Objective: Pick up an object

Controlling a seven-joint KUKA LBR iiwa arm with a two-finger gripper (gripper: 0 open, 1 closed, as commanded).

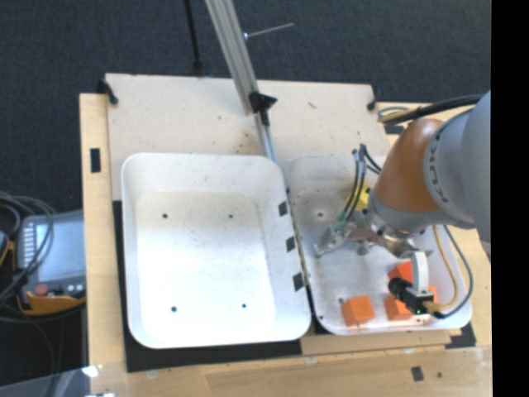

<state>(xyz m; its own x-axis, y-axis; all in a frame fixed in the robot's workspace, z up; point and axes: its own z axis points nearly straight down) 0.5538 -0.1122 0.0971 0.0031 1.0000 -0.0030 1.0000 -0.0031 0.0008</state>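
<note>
Several small objects lie in the right bin (324, 284). An orange block (358, 310) sits near its front wall, with a second orange block (397, 307) just to its right. Another orange piece (403, 271) lies behind them, partly under the arm. A yellow item (361, 197) peeks out beside the wrist at the back of the bin. My gripper (337, 238) hangs low over the middle of the right bin, behind and to the left of the orange blocks. The bulky orange-banded wrist (409, 180) hides much of the bin's right half.
The left bin (132, 176) stands beside the right one, sharing a dividing edge with black clips (291, 242). A slanted aluminium pole (235, 48) rises behind the bins. Cables (450, 292) trail along the right bin's right wall. A control pendant (50, 259) lies off the bench's left.
</note>
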